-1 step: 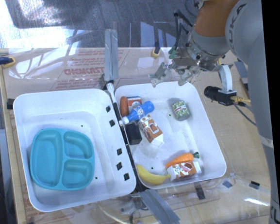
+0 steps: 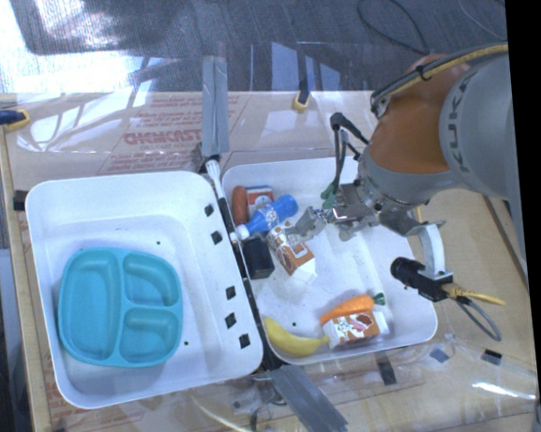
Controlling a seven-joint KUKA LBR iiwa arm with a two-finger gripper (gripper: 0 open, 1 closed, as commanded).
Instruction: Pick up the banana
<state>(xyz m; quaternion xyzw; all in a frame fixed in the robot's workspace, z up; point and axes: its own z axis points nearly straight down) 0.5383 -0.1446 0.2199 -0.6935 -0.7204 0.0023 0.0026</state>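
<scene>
Camera view: the banana (image 2: 295, 338) lies at about six o'clock in the right bin (image 2: 408, 335), against its front wall, with a carrot (image 2: 349, 307) and a small carton (image 2: 360, 327) just beside it at three o'clock. The hand (image 2: 311, 222) hangs well apart, toward twelve o'clock, over a tilted milk carton (image 2: 292, 251) near a blue bottle (image 2: 268, 213); whether it is open or closed I cannot tell. The left bin (image 2: 53, 206) holds a teal tray (image 2: 118, 306). The risk, as I judge it: the banana hugs the wall, so a descent could strike the rim or catch the carrot instead.
</scene>
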